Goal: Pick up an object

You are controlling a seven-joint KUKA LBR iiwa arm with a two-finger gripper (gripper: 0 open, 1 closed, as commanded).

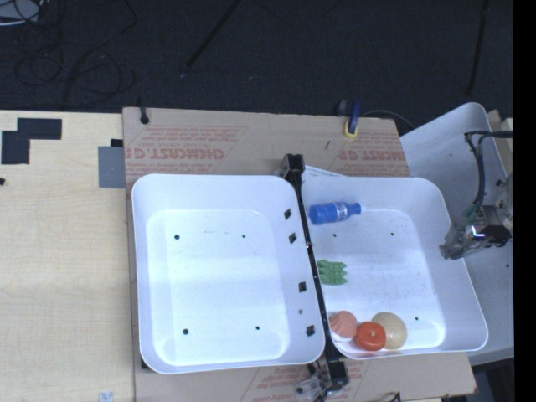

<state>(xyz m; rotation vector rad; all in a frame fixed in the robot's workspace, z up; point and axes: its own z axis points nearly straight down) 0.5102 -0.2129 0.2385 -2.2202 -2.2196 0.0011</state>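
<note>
At the lower edge of the right bin (456, 308) three small round things cluster: a pinkish piece (342, 322), a red ball (370, 336) touching it, and a cream ball (390, 328). The left bin (151, 224) sits alongside. Mid-frame lies a green toy (332, 272); above it, a blue bottle (333, 213) on its side. The claw (463, 241) hangs over the right bin's right rim; whether it is open or closed I cannot tell.
</note>
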